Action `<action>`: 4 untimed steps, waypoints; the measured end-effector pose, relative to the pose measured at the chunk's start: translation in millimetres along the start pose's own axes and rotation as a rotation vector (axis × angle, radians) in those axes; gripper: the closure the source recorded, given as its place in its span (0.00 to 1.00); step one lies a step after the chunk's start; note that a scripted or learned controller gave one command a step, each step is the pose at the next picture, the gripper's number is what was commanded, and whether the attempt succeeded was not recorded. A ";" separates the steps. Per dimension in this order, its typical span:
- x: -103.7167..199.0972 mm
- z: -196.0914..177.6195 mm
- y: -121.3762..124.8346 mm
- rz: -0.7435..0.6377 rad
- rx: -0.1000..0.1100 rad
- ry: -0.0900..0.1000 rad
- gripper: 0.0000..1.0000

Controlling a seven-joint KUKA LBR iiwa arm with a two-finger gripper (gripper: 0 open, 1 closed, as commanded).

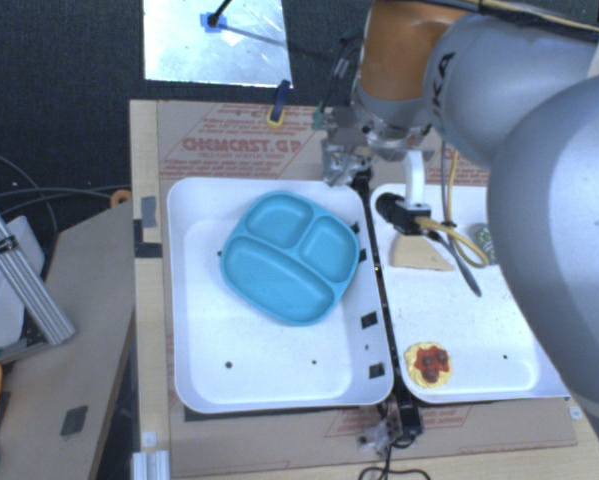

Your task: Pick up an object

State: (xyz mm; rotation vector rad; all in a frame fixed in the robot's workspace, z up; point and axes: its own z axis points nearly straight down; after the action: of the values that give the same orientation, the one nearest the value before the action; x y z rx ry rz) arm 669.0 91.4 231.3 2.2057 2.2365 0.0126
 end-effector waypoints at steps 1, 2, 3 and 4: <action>50.3 -13.6 -16.9 0.004 0.003 -0.002 1.00; 33.2 -35.3 -72.1 0.014 0.004 -0.004 1.00; 105.3 20.7 -84.4 0.004 0.009 -0.004 1.00; 91.9 -159.8 -32.3 0.009 -0.017 0.000 1.00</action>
State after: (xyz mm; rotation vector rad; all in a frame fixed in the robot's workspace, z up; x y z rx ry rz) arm 634.5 182.0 391.4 2.2070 2.2181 0.0310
